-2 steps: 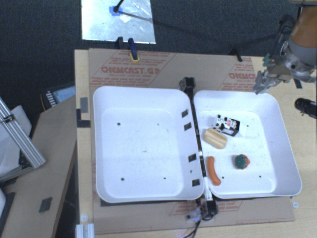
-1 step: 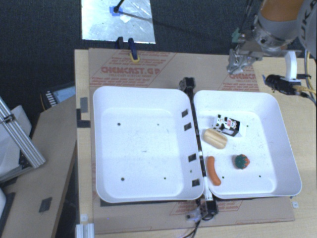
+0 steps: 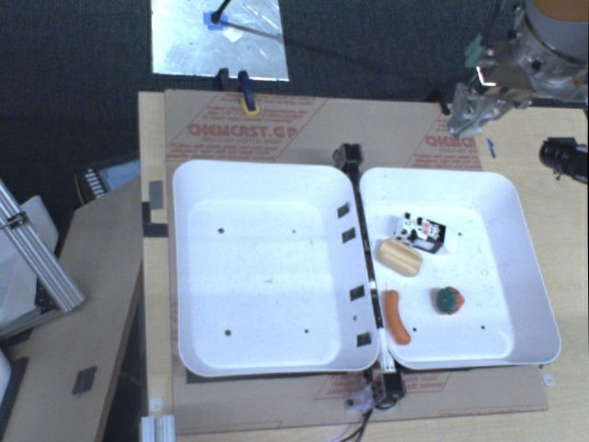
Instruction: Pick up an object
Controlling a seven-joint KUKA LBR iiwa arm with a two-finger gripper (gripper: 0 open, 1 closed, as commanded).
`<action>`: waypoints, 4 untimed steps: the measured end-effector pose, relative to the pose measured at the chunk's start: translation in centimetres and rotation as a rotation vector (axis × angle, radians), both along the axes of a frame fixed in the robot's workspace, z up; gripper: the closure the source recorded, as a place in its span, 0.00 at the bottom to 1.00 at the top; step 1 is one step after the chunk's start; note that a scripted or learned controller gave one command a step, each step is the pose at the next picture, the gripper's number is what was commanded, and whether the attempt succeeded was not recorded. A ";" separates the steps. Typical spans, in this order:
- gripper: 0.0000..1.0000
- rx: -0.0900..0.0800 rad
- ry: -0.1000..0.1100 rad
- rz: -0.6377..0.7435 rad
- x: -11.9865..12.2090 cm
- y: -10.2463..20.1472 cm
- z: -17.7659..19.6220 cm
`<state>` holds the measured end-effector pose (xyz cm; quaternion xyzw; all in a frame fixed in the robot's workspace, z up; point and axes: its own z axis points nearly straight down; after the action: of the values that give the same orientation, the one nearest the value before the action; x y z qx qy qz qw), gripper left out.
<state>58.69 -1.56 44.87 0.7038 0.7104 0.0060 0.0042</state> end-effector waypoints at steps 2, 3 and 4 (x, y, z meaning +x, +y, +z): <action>1.00 0.000 0.014 -0.002 -7.0 9.2 -6.7; 1.00 0.001 0.008 0.001 -10.1 13.8 -2.4; 1.00 -0.002 0.005 -0.013 -10.0 8.0 3.5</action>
<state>48.71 6.39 48.33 0.7084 0.7058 0.0034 0.0031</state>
